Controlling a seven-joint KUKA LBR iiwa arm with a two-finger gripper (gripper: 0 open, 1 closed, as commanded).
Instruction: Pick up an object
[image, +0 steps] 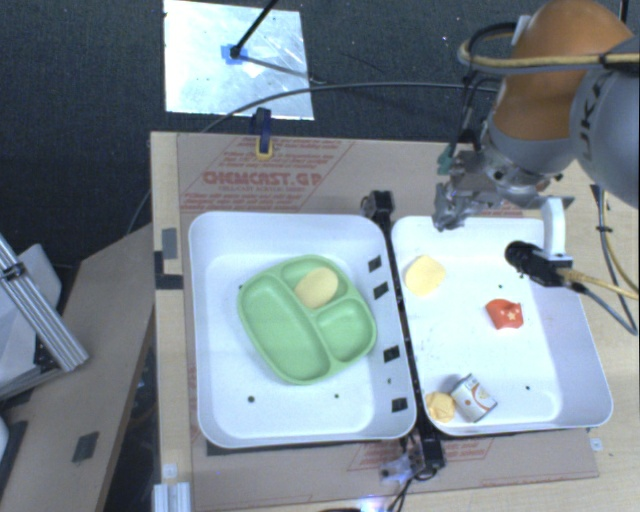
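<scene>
Gripper (452, 218) hangs over the far edge of the right bin (560, 330), and from this angle I cannot tell how it is set or whether anything is in it.

Nearest to it, just below on the bin floor, sits a pale yellow round piece (425, 275), lying free. Out toward the middle of the same bin there's a small red object (505, 314), well apart from the yellow one. Down at the near edge, a small silver can (473, 397) lies on its side, touching a little yellow lump (440, 405) beside it. Across the divider, the left bin (230, 400) carries a green divided plate (305, 320), with a yellow item (318, 287) resting in its far compartment. Above it all, the arm (560, 70) reaches in from the right, orange band showing.
</scene>
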